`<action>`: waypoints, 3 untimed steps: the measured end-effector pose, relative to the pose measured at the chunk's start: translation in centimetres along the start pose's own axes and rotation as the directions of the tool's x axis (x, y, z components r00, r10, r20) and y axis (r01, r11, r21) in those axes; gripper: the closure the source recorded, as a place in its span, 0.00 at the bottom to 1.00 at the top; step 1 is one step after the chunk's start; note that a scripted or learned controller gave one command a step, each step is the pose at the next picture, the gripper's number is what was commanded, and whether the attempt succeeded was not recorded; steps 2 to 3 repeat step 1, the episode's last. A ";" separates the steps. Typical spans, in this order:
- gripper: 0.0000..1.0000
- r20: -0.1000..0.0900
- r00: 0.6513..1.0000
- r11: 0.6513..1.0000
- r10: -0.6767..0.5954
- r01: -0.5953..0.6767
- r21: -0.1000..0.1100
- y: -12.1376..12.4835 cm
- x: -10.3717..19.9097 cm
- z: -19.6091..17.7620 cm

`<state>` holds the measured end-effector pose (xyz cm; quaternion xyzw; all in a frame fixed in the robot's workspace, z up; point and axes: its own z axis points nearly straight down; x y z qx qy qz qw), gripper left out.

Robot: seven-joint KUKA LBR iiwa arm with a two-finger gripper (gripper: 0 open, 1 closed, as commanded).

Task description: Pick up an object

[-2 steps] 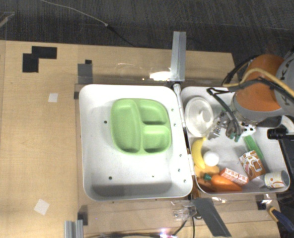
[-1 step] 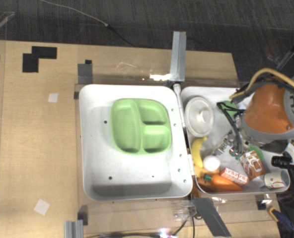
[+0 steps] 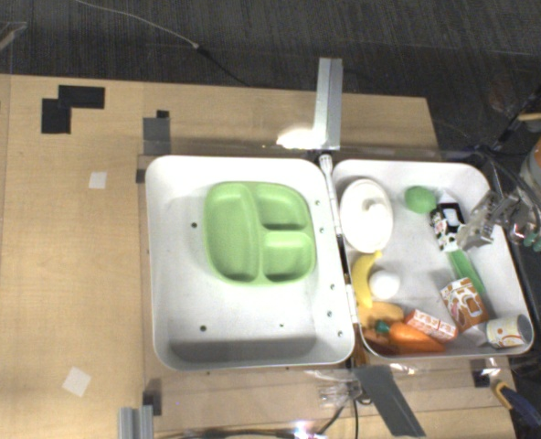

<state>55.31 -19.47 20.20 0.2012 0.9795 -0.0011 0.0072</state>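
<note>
I see the left shallow white plastic bin (image 3: pixel 175 337) on the pale wooden desk (image 3: pixel 60 273) carrying a green divided plastic plate (image 3: pixel 257 231), with bare floor around it. The right shallow white bin (image 3: pixel 417 174) is crowded along its near edge. The metal claw (image 3: pixel 482 227) hangs over its far right rim, just beside a green stick-shaped object (image 3: pixel 464 268); I cannot tell its opening.

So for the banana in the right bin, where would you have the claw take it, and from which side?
Grip the banana across its middle, coming straight down from above. It lies flat with its length running toward the bin's near edge, so the narrow width is what fits between the fingers. The white bowl crowds its far end and a white ball sits against its right, so the middle, closed left to right, looks least blocked.
</note>
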 end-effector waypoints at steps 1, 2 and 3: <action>0.00 -0.005 1.000 1.000 -0.002 0.002 -0.001 0.2 0.1 0.2; 0.00 -0.005 1.000 1.000 -0.002 0.002 -0.001 0.2 0.1 0.2; 0.00 -0.005 1.000 1.000 -0.002 0.002 -0.001 0.2 0.1 0.2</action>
